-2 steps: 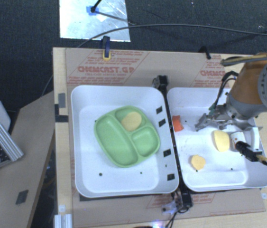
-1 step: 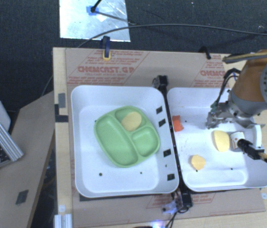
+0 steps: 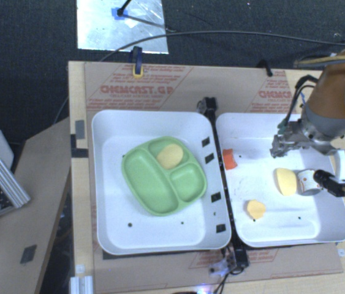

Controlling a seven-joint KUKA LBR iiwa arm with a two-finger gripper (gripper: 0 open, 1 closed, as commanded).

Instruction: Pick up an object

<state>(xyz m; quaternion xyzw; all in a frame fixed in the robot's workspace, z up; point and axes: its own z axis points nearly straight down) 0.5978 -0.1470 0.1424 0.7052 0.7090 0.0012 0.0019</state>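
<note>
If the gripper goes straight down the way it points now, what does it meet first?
Probably the bare floor of the right bin: the gripper hangs above it, apart from the yellow piece and orange piece. Height is unclear.

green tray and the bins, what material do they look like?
Green divided tray: likely moulded plastic, matte, with soft rounded compartment edges and even colour. White bins, left and right: probably thin formed plastic, smooth and slightly glossy, with rounded corners. Not certain from this view.

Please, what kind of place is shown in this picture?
Probably a robot test bench in a lab: two white bins sit on a brown board, a grey and orange robot arm reaches in, and a green divided plate holds a toy-like yellow item.
</note>
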